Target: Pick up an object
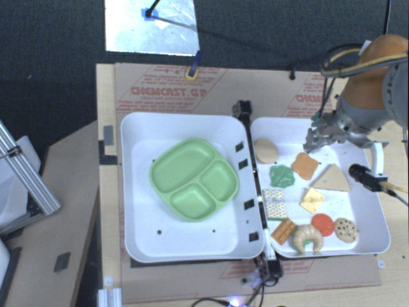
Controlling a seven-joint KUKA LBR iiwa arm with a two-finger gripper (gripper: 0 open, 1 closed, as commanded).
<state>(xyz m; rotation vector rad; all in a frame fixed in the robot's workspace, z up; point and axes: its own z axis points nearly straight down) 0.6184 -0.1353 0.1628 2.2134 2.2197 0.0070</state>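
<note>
The right white bin (374,219) holds several toy foods. Among them are a round tan bun (266,151), an orange-brown toast square (305,166), a green leafy piece (282,176) and a tan wedge (332,179). Nearer the front lie a yellow cheese piece (312,200), a patterned cracker (274,203), a red disc (323,224), a chip cookie (346,229), a croissant (308,237) and an orange block (283,230). My gripper (314,141) hangs over the bin's far part, just above and right of the toast square. Nothing is visibly held.
The left white bin (137,235) carries a green divided plate (195,179). A black divider with clips (251,171) runs between the bins. The grey and orange arm (374,75) covers the right bin's far right corner, and a black cylinder (364,176) juts over the bin's right side.
</note>
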